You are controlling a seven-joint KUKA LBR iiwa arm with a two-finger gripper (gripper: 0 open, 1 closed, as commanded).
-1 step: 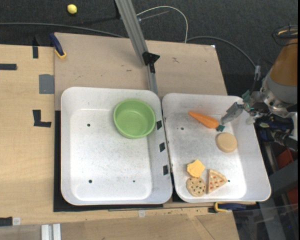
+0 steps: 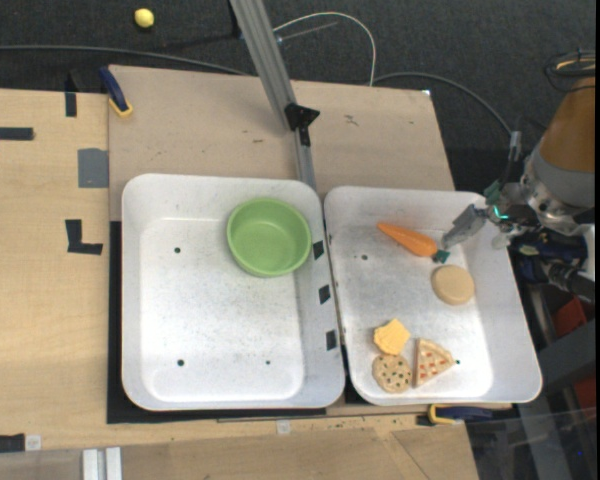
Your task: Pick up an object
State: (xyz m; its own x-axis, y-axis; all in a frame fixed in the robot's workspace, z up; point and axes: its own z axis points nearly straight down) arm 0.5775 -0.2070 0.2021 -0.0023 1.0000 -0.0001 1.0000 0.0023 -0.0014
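Observation:
The right bin holds an orange carrot near its middle top. A tan round bun lies just below and to the right of it. A yellow-orange wedge, a chip cookie and a pizza slice cluster at the bin's front. My gripper reaches in from the right, low over the bin, with its tip right at the carrot's right end and just above the bun. Nothing is visibly held.
A green bowl stands in the left bin at its back right. A slanted grey pole ends at the bins' shared back edge. The arm's orange band is at the right.

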